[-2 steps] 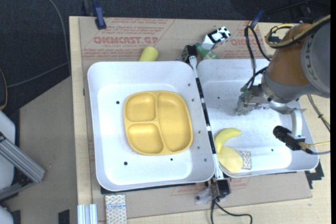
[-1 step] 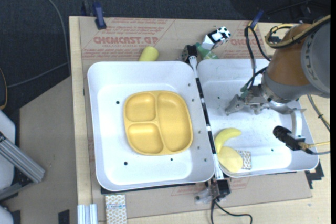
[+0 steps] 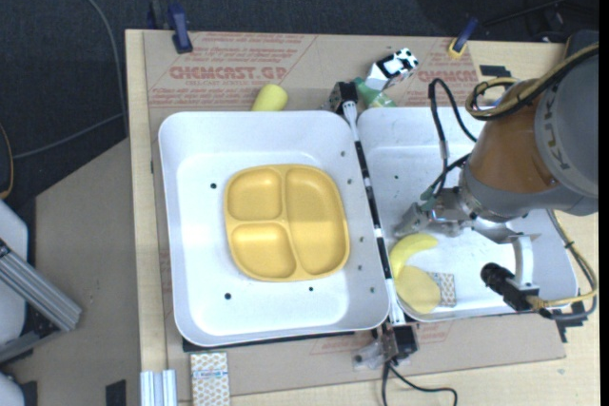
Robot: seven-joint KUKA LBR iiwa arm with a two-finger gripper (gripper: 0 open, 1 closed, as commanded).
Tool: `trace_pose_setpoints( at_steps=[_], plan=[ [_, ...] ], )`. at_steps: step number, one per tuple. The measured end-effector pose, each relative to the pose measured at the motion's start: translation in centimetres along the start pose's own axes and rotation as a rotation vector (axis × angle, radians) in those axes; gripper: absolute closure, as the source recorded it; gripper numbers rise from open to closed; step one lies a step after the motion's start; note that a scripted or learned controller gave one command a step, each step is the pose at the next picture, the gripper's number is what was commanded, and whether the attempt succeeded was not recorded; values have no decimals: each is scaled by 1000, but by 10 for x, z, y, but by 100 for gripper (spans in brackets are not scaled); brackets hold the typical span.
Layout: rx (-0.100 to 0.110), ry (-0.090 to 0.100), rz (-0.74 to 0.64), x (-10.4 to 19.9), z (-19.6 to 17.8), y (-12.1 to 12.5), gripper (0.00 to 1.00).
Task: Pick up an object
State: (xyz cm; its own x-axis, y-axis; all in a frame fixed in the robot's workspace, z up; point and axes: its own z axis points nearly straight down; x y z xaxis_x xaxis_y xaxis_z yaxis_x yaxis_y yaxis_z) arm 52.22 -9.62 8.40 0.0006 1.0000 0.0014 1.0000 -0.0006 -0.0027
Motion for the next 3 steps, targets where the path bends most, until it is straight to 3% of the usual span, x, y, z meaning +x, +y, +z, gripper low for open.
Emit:
trace_pose_setpoints(
  at_steps=[1, 2, 3],
  plan=[
    [0, 0, 0, 2, 0, -19, 0],
    [-4, -3, 0, -89, -59, 26, 0],
    [-2, -2, -2, -80, -5, 134, 0]
  ],
)
